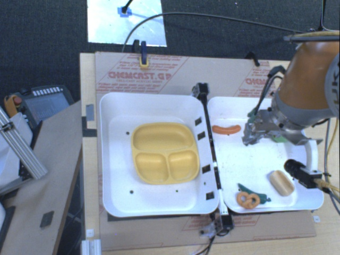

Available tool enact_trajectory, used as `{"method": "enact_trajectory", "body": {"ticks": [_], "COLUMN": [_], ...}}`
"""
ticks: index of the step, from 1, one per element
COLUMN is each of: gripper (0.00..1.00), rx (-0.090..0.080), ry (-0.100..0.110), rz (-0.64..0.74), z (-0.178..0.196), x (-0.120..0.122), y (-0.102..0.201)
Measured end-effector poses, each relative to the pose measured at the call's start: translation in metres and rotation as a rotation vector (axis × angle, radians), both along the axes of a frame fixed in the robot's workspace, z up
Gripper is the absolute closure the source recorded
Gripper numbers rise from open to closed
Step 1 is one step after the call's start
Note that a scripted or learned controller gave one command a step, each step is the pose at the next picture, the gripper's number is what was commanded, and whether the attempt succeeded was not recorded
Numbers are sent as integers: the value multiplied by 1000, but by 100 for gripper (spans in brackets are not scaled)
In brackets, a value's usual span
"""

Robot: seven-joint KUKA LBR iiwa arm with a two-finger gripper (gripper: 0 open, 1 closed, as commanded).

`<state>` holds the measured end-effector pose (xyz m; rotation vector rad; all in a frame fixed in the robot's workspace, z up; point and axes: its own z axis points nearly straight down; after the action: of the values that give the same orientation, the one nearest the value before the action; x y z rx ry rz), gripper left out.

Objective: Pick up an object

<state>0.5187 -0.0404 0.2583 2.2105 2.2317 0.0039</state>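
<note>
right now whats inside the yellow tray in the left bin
The yellow tray sits in the left bin with three compartments, all fully visible and holding nothing. What lies beneath the tray is covered. The hot dog, bread roll and pretzel are in the right bin.

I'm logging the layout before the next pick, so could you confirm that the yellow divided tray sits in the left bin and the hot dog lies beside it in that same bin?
Not quite. The yellow divided tray does sit in the left bin, but the hot dog lies in the right bin, near its upper left corner, as the camera view shows.
</note>
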Motion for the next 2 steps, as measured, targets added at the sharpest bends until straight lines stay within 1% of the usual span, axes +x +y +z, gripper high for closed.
{"method": "enact_trajectory", "body": {"ticks": [1,2], "gripper": [100,100], "rx": [1,1], "ry": [0,1], "rz": [1,-1], "z": [2,-12], "x": [-3,-11], "y": [55,97]}}
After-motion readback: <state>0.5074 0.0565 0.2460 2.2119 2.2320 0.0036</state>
